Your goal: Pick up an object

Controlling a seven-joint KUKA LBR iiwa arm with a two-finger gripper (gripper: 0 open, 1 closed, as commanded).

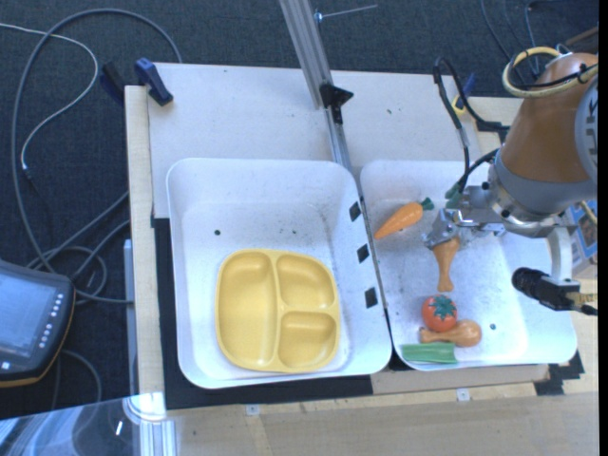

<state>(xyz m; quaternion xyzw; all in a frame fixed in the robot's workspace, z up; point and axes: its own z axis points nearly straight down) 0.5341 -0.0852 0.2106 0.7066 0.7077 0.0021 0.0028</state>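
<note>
The gripper point(445, 238) sat low in the right bin point(508, 345), at the top end of a tan drumstick-shaped toy point(445, 264). Whether it was apart, together or clamped on the toy could not be told from this slanted overhead view; the wrist hid the contact. The toy's shaft ran down and away from the gripper, toward the bin's near half.

Just left of the gripper lay an orange carrot point(399, 218), tilted, its green top pointing at the gripper and its tip close to the bin's left wall. Near the front edge of the same bin sat a red tomato point(439, 310), touching an orange-tan gourd-shaped piece point(456, 332), with a green flat piece point(427, 352) right against the front rim. The middle and right of the bin floor were open white surface, apart from the arm point(551, 160) overhanging from the right.

The left bin point(256, 198) held a yellow divided tray point(278, 310) in its near half; the far half was bare floor. The two bins met along a shared edge marked by small black clips point(362, 251).

Both bins rested on a pale bench point(237, 112). A metal rail point(304, 27) ran in from the top. Dark carpet with loose cables point(57, 84) surrounded the bench; a screen device point(28, 321) sat at the left.
</note>
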